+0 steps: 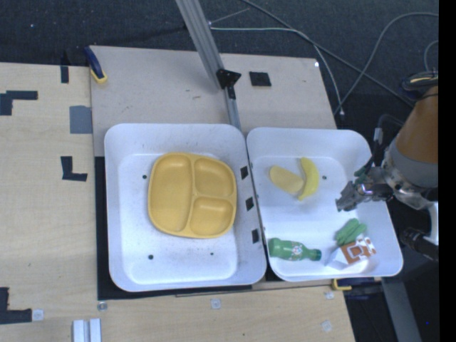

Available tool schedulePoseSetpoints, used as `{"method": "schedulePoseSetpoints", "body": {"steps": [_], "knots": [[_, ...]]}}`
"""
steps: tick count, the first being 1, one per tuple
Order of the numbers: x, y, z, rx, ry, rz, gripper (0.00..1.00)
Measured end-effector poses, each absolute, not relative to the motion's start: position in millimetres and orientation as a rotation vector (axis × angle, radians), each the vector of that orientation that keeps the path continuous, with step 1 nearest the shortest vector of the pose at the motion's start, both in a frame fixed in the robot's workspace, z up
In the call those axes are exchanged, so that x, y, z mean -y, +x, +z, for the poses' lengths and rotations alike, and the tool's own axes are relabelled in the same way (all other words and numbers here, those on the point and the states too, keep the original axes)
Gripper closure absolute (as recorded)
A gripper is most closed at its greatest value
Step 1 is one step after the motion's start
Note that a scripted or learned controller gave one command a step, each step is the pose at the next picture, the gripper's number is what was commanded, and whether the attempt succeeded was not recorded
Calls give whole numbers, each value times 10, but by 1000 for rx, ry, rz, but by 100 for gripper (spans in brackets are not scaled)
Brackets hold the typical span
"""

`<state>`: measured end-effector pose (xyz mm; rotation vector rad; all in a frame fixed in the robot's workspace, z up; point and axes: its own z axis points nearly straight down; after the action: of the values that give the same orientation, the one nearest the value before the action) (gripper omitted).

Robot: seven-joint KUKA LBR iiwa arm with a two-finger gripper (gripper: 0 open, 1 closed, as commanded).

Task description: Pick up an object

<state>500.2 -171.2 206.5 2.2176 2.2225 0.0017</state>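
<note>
Two white bins sit side by side.
The left bin [121, 212] holds a yellow tray [192, 194] with three parts. The right bin [320, 140] holds a banana [309, 177], a pale yellow piece [286, 179], a green bottle [293, 250], a green leafy toy [348, 231] and a small carton [356, 253]. The gripper [350, 197] hangs over the right bin's right side, above the leafy toy, holding nothing.

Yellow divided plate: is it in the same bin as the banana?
No, the yellow divided plate lies in the left bin, while the banana lies in the right bin.
</note>
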Motion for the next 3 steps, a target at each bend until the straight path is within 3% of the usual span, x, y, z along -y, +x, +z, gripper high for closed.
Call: {"method": "schedulePoseSetpoints", "body": {"steps": [1,2,3], "knots": [[1706,5006,2148,-2224,2220,0,100],[1137,5067,2249,-2230,2215,1,100],[577,5246,2191,-2231,2215,0,100]]}}
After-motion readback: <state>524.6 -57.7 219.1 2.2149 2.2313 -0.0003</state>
